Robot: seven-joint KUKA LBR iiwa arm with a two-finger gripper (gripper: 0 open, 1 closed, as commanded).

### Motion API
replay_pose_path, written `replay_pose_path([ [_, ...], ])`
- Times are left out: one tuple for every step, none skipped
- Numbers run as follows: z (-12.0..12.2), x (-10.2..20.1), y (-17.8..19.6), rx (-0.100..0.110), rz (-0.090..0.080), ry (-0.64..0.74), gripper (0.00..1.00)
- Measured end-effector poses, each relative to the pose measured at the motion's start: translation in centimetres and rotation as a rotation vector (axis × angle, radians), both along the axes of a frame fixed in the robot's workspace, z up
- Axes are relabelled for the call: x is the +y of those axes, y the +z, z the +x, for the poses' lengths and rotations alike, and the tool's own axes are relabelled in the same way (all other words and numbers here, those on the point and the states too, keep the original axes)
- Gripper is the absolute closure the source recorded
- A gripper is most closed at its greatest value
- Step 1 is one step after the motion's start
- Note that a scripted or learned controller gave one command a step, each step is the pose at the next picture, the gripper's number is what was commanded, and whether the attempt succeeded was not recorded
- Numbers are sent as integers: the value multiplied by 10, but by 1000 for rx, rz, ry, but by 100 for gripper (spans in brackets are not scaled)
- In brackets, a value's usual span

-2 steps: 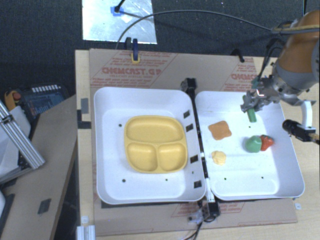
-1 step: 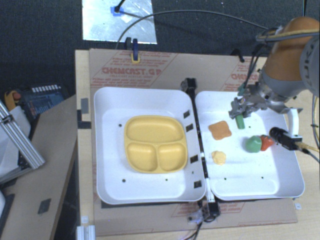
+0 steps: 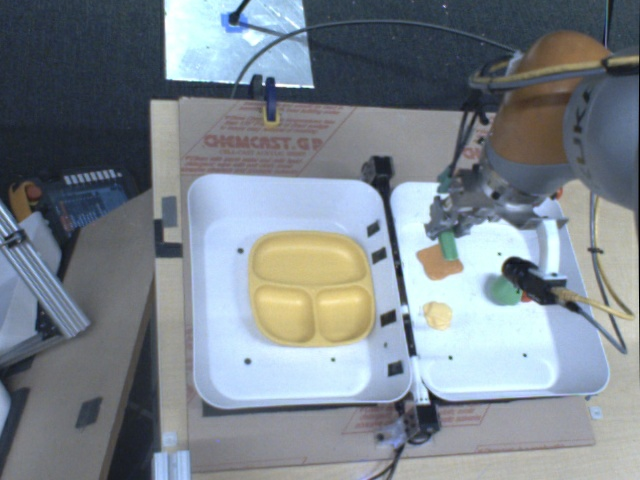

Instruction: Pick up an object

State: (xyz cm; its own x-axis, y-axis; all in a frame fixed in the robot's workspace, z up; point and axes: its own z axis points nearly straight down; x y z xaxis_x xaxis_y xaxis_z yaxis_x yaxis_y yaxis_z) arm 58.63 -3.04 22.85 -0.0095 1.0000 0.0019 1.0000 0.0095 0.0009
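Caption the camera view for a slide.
Gripper over right bin at green piece on orange piece; yellow tray in left bin.

The two shallow white bins (image 3: pixel 290 193) looked like smooth, slightly glossy plastic. Inside the left bin lay a yellow three-compartment tray (image 3: pixel 308 286) of matt plastic. Beneath the bins, a flat tan cardboard sheet (image 3: pixel 300 133) with red print appeared dull and papery. Beyond that sheet, a crinkled silver foil square (image 3: pixel 237 26) shone brightly on dark, rough carpet-like cloth (image 3: pixel 80 58). Above the right bin, the arm's orange band (image 3: pixel 545 93) looked glossy, and its grey casing (image 3: pixel 612 138) was smooth.
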Motion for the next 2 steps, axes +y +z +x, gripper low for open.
replay_pose_path([
  [-9, 45, -3, 1, 0, 0, 100],
  [-19, 101, -2, 1, 0, 1, 100],
])
